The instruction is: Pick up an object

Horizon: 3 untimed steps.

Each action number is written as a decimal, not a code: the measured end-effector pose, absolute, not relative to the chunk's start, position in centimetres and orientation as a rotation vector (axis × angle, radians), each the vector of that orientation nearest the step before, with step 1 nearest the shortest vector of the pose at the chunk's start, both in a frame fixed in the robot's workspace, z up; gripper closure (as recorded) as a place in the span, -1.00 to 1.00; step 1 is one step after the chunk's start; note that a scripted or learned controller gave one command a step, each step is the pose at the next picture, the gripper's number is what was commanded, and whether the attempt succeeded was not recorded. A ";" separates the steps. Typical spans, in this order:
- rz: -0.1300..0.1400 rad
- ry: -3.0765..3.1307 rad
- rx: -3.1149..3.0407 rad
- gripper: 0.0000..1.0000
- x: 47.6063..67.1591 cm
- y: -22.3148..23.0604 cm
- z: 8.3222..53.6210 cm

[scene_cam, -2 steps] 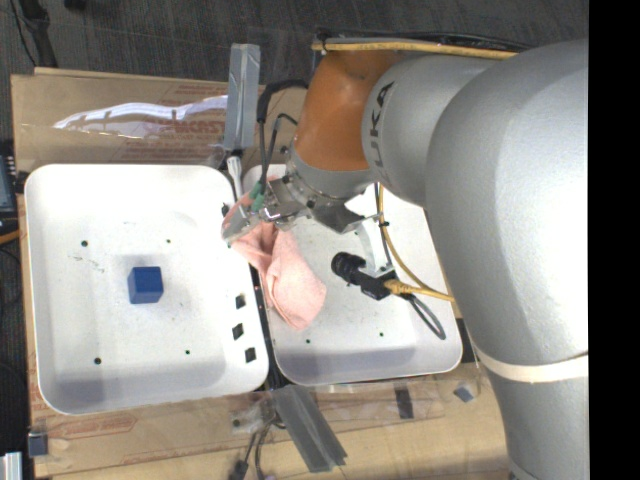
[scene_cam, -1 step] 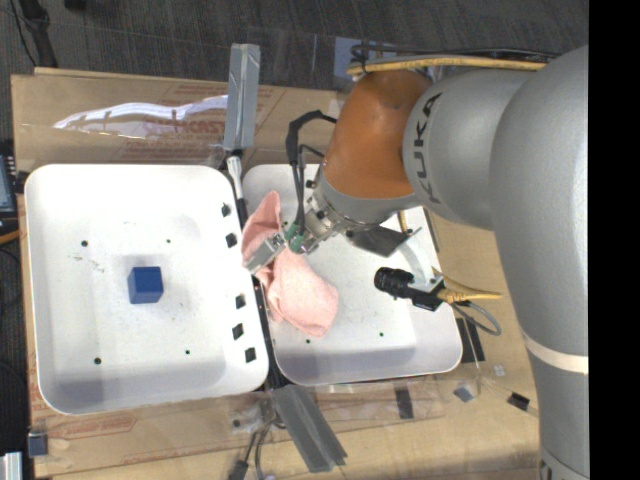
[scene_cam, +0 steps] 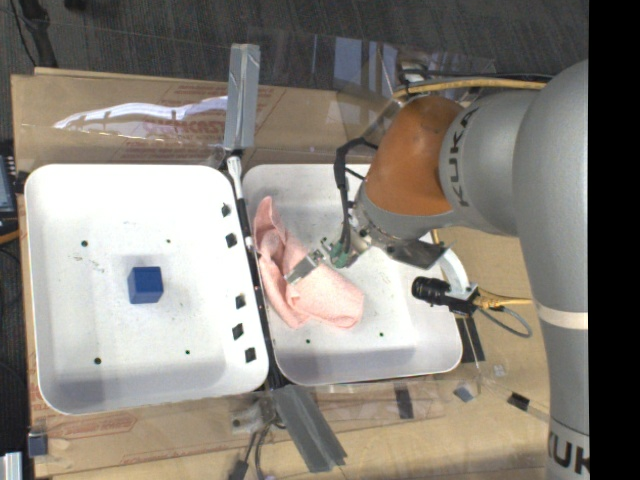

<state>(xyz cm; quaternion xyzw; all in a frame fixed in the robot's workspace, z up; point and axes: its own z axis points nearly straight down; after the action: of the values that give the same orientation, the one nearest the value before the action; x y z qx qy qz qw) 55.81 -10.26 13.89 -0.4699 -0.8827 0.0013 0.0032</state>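
**Sam:** Where is my hand (scene_cam: 318, 261) now?

**Me:** I have it low over the pink cloth (scene_cam: 305, 280). The cloth lies crumpled in the right bin (scene_cam: 420, 353), close to the wall by the left bin (scene_cam: 60, 268). I think I put the hand there because the cloth is big and soft, so it is easy to pinch.

**Sam:** Is it holding the cloth?

**Me:** I cannot tell. The fingers are too small and mixed up with the folds.

**Sam:** What else is near the cloth?

**Me:** A little blue block (scene_cam: 146, 284) sits well apart from it, in the left bin.

**Sam:** What is under the bins?

**Me:** A brown tabletop (scene_cam: 130, 108). Past it, beyond the cloth's bin, is a dark grey floor (scene_cam: 300, 8).
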 end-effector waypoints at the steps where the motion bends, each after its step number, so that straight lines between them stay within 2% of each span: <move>1: -0.001 -2.634 -1.708 -1.00 57.3 -18.3 9.2; 2: 0.002 -2.584 -1.781 -1.00 61.2 -12.9 14.1; 3: -0.001 -2.600 -1.758 -1.00 57.9 -15.4 9.1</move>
<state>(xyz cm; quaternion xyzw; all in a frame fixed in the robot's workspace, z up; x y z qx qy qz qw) 57.87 -15.37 9.13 -0.5602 -0.8283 -0.0003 0.0014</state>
